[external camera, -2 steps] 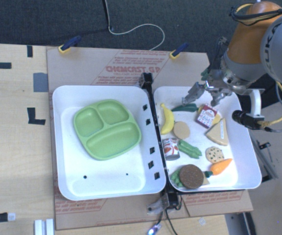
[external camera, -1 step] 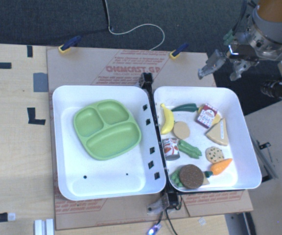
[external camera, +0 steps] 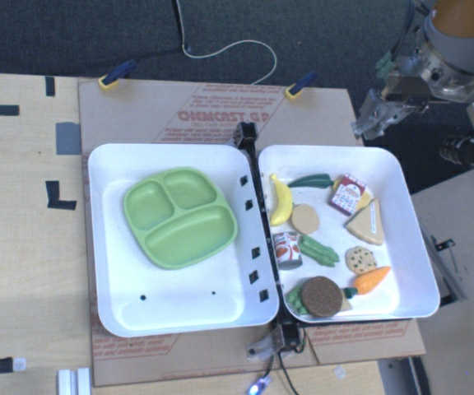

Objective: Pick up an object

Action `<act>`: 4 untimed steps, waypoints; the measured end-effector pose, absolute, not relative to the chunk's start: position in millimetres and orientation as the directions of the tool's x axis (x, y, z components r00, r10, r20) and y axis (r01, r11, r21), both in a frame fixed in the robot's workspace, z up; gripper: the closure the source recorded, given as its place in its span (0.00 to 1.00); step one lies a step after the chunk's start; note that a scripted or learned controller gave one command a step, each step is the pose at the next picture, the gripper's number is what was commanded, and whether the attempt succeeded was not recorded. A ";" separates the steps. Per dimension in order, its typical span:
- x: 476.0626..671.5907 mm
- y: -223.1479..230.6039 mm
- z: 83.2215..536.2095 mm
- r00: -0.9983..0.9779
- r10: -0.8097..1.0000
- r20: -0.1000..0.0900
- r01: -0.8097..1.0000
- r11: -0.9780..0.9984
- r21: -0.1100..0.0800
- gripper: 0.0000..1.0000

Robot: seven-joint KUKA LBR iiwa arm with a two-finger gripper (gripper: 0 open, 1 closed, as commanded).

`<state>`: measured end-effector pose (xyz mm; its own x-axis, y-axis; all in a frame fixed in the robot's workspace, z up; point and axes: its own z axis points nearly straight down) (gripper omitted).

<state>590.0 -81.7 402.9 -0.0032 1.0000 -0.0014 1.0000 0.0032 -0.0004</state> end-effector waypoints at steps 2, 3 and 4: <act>544.0 -40.8 298.3 -0.002 1.000 0.002 1.000 0.002 -0.013 1.00; 479.1 13.3 203.7 -0.003 1.000 0.002 1.000 0.003 -0.014 1.00; 484.0 58.4 319.5 -0.007 1.000 0.002 1.000 0.007 0.006 1.00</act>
